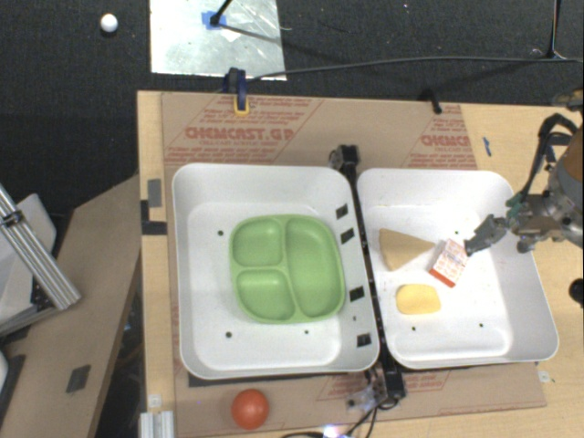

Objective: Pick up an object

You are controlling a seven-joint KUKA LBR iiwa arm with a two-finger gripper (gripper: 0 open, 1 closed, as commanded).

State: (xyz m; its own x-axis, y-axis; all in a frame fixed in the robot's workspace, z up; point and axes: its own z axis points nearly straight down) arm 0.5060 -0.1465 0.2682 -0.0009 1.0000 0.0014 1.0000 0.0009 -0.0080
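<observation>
Though flat, wedge-shaped tan slab (404, 247)

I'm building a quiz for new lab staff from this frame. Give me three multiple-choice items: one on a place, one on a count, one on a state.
1. Where is the green divided tray?
A. In the left bin
B. In the right bin
C. On the bench in front of the bins

2. How many compartments does the tray have?
A. Two
B. Three
C. Five

3. How does the small red-and-white box stand relative to the claw?
A. At the tip of the claw, tilted
B. Across the bin from it
C. Inside the tray

Key: 1 A, the tray lies in the left bin. 2 B, two small wells and one long one. 3 A, the box sits tilted at the claw's tip in the right bin.
</observation>
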